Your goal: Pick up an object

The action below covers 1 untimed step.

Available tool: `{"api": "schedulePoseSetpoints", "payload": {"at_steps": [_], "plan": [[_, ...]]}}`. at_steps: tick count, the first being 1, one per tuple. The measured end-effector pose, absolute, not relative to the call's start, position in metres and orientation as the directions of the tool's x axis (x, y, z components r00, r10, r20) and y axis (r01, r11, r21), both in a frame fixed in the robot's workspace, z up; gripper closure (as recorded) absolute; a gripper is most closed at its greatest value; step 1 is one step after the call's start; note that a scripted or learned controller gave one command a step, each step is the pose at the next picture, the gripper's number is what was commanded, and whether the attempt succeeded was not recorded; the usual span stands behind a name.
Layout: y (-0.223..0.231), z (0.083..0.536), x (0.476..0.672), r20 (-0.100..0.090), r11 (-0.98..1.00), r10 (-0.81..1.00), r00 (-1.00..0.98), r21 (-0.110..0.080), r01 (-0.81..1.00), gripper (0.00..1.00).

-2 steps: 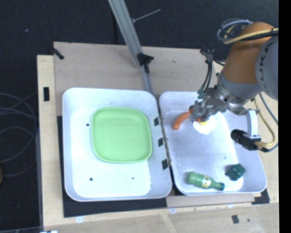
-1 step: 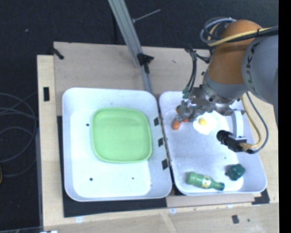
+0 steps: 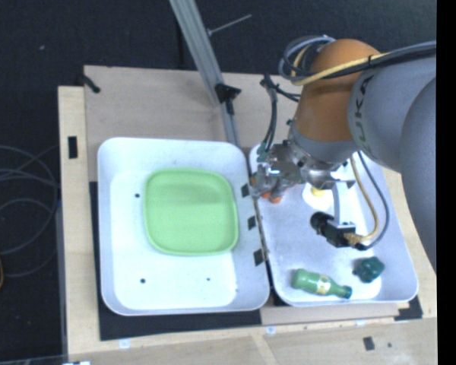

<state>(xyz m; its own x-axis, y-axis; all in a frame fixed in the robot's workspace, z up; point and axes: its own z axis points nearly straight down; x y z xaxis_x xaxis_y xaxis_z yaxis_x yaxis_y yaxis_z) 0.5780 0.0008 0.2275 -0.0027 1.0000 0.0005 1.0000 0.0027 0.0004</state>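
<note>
Nearest, a green bottle (image 3: 320, 284) lies in the right bin (image 3: 399, 276), a dark green object (image 3: 368, 269) beside it. A green plate (image 3: 191, 211) fills the left bin (image 3: 121, 226). Farther back, the gripper (image 3: 269, 181) hangs over the right bin's left edge; its opening cannot be told.

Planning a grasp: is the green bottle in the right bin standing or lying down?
Lying down: the green bottle rests on its side on the right bin floor.

- Plate (image 3: 190, 210), centre left: plain pale green.
- 2 bins (image 3: 121, 280): white.
- Bottle (image 3: 319, 283), lower right: green with a yellowish label.
- Small object (image 3: 368, 268), far lower right: dark teal.
- Arm (image 3: 395, 105), upper right: grey with an orange band.
- Bench (image 3: 80, 318): light tan.
</note>
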Motion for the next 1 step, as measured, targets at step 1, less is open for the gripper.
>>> {"api": "schedulePoseSetpoints", "payload": {"at_steps": [1], "plan": [[0.0581, 0.2297, 0.5603, 0.001, 0.005, 1.0, -0.005, 0.001, 1.0, 1.0]]}}
